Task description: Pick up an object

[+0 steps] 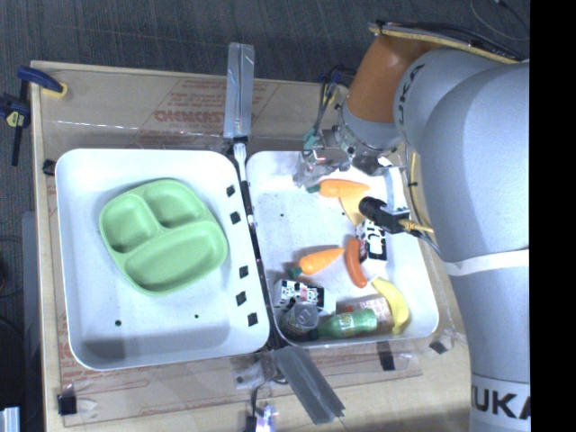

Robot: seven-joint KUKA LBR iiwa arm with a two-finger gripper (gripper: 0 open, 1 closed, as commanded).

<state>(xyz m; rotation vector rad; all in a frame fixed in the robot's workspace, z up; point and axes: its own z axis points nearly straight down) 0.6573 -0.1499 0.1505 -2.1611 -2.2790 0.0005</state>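
Two white bins are borne side by side on the worktop (135, 106). At two o'clock, the gripper (317, 163) is seen near an orange carrot (344, 188); its state cannot be told. A centred, vertical descent is advised.

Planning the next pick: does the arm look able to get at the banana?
Probably yes. The banana lies uncovered by the right bin's near wall, though a green bottle touches it.

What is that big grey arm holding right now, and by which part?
It cannot be told. The gripper is low at the far end of the right bin, right beside an orange carrot-like toy, but no grasp shows.
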